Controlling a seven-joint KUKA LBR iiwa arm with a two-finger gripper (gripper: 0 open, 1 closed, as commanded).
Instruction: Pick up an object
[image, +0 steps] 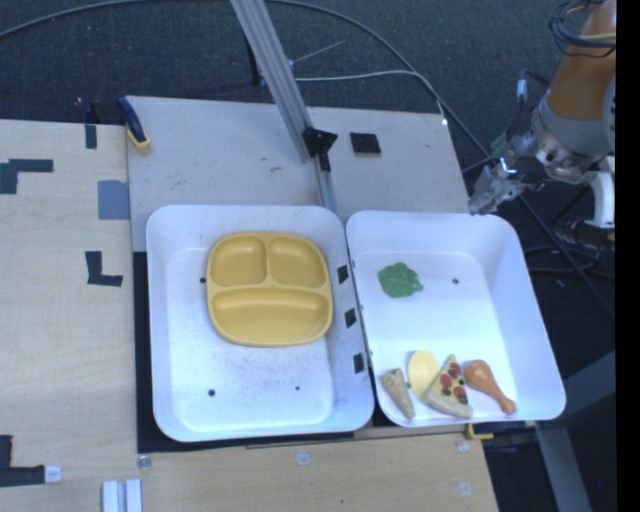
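Observation:
The right bin (500, 250) holds a green leafy piece (400, 280) near its upper left. Along its front edge lie a tan wedge (397, 391), a pale yellow piece (422, 371), a pizza slice (448, 388) and a brown drumstick (488, 384). My gripper (487, 190) hangs at the upper right, just beyond the right bin's far right corner, well away from all the pieces. I see nothing between its fingers.
The left bin (175, 330) carries a yellow divided plate (269, 288). A metal bar (285, 85) slants down to the gap between the bins. Cables run behind the right bin near the arm.

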